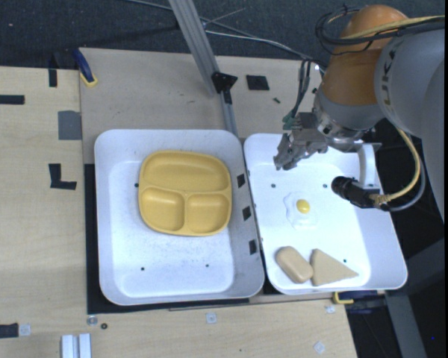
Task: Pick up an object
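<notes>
Arm entering from upper right of frame, partly cut off by edge. Gripper over upper left part of right bin; fingers dark, small, cannot tell if open or closed, nothing visible between them. Right bin: fried egg at centre, bread roll and tan wedge at bottom. Left bin: yellow divided plate.

You get even, bright overhead light. The white bins glare slightly. Shadows stay soft, and focus is mildly grainy.
</notes>
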Tool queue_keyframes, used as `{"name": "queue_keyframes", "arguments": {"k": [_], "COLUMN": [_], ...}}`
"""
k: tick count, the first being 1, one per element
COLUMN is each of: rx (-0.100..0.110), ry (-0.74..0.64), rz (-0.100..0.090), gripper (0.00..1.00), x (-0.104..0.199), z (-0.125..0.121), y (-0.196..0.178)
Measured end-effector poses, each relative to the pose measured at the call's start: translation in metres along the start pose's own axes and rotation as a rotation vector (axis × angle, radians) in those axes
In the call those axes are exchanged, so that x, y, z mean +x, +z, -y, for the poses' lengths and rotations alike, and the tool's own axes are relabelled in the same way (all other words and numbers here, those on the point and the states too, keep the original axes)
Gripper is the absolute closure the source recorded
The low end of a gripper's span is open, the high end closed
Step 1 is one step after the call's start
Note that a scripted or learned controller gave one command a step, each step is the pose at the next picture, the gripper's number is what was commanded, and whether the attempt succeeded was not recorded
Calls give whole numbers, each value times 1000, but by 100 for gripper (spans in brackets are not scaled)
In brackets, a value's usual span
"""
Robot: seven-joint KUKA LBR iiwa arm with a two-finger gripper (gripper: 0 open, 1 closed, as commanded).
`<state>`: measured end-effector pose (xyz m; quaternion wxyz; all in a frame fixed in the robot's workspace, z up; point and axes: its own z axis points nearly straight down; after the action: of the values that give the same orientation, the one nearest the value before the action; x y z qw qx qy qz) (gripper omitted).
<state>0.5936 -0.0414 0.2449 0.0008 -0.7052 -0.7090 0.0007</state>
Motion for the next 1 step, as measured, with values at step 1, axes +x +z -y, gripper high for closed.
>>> {"name": "queue_keyframes", "arguments": {"k": [1], "rx": [0], "ry": [1], "rz": [0], "gripper": [100], "x": [42], "z": [-16], "y": [13]}}
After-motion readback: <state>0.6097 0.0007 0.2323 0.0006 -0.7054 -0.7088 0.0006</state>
